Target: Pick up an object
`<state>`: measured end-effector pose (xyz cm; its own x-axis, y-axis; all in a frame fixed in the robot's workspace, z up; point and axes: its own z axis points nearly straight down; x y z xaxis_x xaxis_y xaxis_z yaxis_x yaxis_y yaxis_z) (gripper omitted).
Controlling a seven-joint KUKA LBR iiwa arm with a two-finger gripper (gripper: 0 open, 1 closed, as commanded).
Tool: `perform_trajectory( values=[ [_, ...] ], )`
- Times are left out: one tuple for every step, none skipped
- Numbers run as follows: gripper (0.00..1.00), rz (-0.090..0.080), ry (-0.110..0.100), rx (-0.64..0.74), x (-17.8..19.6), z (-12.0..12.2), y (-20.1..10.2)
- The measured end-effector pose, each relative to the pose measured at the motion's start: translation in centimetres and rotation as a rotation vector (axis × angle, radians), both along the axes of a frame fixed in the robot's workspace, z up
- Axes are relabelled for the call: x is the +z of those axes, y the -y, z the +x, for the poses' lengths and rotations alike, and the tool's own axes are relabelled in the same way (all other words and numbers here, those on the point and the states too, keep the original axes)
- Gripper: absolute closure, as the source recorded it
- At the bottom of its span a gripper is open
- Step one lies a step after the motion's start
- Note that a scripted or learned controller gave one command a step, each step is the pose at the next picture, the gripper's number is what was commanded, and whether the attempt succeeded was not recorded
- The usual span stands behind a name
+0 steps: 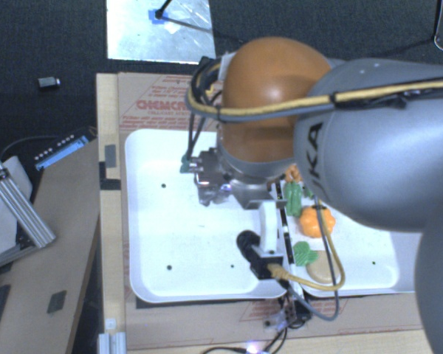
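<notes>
Camera view, arm (369, 131) reaching from right, wrist low over left bin (155, 220)

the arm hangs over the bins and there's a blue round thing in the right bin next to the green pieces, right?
Not blue: the camera view shows the round thing in the right bin is orange. The rest stands: it lies by the green pieces, with the arm over the bins.

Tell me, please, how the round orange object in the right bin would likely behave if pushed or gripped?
The round orange object looks smooth and ball-like, so it would probably roll when nudged. Its curved sides may slip from a loose grip. It sits among green pieces, which might stop it.
</notes>
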<state>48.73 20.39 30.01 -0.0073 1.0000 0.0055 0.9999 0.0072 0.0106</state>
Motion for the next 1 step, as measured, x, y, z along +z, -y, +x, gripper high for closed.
perform_trajectory(
  values=[
    [1.00,-0.005,-0.010,-0.003,-2.10,-0.07,-3.06]
  ],
)
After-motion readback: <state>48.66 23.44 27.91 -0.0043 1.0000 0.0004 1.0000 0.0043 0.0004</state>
